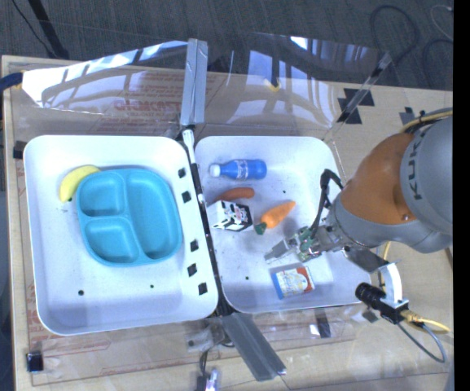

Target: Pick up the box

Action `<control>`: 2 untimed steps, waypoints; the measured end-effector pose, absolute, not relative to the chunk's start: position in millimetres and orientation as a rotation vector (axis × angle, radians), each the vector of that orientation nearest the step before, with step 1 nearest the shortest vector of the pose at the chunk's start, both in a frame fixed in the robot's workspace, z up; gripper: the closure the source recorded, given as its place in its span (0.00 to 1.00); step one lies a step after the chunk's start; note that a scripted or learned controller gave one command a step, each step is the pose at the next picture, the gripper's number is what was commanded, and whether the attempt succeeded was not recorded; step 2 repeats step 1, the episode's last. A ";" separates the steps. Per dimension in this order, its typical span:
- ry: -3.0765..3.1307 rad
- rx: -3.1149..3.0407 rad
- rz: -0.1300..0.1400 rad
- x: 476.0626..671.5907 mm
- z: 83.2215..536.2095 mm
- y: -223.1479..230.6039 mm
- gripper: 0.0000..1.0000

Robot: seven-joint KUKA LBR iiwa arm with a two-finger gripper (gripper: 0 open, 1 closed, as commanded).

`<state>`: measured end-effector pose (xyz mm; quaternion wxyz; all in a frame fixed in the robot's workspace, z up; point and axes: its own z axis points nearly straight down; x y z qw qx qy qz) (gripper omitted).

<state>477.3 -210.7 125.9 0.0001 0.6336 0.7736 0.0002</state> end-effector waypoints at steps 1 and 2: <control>2.488 1.922 0.001 477.8 100.6 -208.5 0.00; 2.488 1.922 0.001 477.8 100.6 -208.5 0.00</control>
